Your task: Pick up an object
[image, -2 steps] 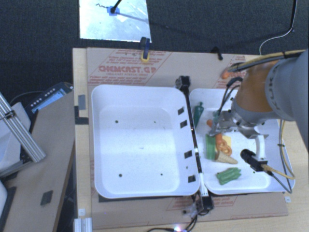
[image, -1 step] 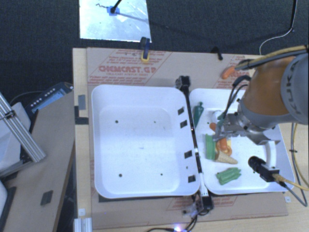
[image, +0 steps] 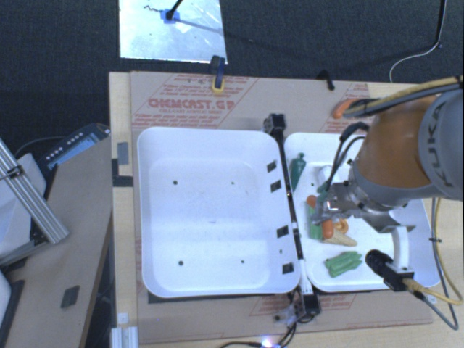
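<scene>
The arm reaches in from the right over the right bin, its orange band and grey wrist covering much of that bin. My gripper hangs low over a cluster of small objects near the bin's left side. Beneath and beside it lie a small orange-red piece, a pale yellow wedge and a green strip. A dark green bottle-shaped piece lies further back, and a green leafy piece lies nearer the front. The wrist hides the fingers.
The left bin lies beside the right one, with a black clip divider between them. A black cylinder juts from the arm near the front right. Cables run along the right edge. Cardboard lies under both bins.
</scene>
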Tool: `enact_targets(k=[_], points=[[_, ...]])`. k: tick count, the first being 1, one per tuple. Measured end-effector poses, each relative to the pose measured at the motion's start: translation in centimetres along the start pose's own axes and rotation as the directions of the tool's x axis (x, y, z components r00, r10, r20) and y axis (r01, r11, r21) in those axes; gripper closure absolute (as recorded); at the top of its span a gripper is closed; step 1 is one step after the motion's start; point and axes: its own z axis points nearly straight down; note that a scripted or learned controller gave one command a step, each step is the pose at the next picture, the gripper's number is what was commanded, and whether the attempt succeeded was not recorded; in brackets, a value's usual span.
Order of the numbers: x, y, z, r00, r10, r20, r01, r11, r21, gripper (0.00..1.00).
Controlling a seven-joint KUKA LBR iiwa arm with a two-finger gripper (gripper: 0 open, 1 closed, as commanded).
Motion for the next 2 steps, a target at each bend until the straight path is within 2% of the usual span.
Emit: enact_targets(k=[1, 2], points=[[5.2, 8.3, 2.6, 1.000, -0.003, 0.000, 0.003, 1.000, -0.004, 1.00], [3.8, 10.3, 1.8, 1.000, 0.006, 0.002, -0.006, 1.000, -0.004, 1.00]])
